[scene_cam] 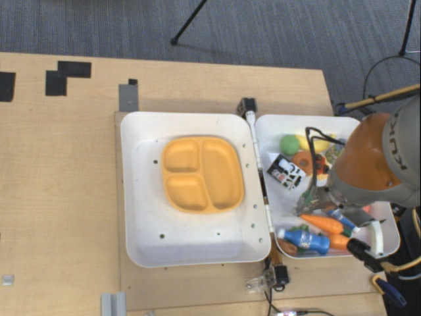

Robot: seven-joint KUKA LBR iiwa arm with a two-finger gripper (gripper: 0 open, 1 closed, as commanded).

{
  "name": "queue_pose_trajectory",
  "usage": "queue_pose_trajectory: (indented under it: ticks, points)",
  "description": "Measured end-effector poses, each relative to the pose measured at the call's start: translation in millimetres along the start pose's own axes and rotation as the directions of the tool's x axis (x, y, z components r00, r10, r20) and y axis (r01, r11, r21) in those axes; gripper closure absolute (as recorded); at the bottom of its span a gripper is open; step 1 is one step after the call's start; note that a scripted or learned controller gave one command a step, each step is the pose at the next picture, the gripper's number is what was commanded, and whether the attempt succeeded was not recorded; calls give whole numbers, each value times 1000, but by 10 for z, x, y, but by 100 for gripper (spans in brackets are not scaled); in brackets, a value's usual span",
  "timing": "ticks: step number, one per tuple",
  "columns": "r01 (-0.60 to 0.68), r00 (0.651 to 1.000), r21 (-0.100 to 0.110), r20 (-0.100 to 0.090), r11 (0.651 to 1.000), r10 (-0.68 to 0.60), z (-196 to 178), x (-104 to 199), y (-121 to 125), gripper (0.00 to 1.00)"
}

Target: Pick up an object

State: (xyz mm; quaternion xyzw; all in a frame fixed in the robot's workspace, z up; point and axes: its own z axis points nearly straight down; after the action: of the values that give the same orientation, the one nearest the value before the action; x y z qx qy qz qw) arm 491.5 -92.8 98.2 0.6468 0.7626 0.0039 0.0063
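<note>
Grey carpet (197,12) fills the top of the view, crossed by a thin black stand leg (197,12), and below it a pale wooden bench (59,196) spreads across the scene. Black tape marks (66,76) sit on the bench's far left, near its upper edge.

On the bench, the left white bin (141,242) holds a yellow-orange divided plate (200,174) with three compartments, lying flat near the bin's middle. A narrow divider runs between this bin and the right white bin (266,133), which touches it side by side.

The right bin holds a crowd of small objects. A black and white box (285,172) lies tilted near the bin's left wall. Beyond it, toward the far edge, sit a green ball (290,143) and, just beside it, a yellow piece (306,139). A brown-orange round object (303,161) lies just below them. Along the near edge a blue bottle (309,239) lies on its side, and an orange carrot-shaped toy (323,224) lies slantwise just above it.

The arm, its orange band (365,157) prominent, reaches in from the right and hangs over the right bin. The gripper (314,201) is low among the clutter, just above the carrot-shaped toy. Whether its fingers are apart or together cannot be told, as they blur into the objects around them, and nothing can be seen clamped between them.
</note>
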Motion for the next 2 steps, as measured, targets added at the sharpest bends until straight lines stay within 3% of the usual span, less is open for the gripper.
queue_pose_trajectory:
  ticks: [1, 2]
  points:
    - [-1, 1000, 1, 0, 1000, 1, 2, 0, -2, 0]
    - [417, 909, 3, -2, 909, -417, 107, -28, -21, 0]
